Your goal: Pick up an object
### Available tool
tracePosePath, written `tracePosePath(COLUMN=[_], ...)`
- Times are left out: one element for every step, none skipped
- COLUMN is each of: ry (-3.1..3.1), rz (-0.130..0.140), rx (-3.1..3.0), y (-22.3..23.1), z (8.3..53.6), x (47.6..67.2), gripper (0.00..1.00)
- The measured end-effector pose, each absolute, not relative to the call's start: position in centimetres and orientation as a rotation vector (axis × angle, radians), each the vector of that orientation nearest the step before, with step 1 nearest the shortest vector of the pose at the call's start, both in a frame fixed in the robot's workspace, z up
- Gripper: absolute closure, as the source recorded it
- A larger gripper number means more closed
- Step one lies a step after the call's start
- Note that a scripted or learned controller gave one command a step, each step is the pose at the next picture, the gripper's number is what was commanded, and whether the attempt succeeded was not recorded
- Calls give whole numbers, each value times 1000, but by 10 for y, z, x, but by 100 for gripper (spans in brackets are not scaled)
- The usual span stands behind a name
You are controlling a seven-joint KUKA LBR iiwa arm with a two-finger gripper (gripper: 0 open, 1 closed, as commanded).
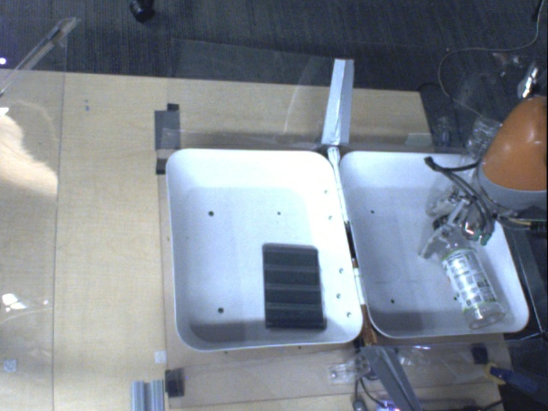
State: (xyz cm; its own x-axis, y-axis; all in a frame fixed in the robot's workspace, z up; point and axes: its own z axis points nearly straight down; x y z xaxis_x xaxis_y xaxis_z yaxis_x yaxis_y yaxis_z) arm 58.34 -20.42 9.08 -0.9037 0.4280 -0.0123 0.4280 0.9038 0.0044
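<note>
My hand [451, 228] hangs low over the right bin [385, 221], near its right side. A clear plastic bottle [472, 285] lies on the bin floor just below my hand, its top end close under it. A black ribbed block [293, 287] lies in the left bin [223, 195], well apart.

Gripper [447, 232] over clear bottle [472, 286] in rt bin [385, 229]; black ribbed block [293, 286] in lt bin [223, 195].

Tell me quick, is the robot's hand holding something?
Gripper: in the right bin, right above the clear bottle; cannot be told whether it is open, closed or holding it.
</note>
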Motion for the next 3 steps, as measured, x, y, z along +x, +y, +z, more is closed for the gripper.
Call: tracePosePath(ry=[3106, 3127, 3129], rz=[0, 0, -1], rx=[339, 181, 126], y=[-204, -205, -205], z=[90, 142, 193], x=[554, 577, 563], gripper=[0, 0, 0])
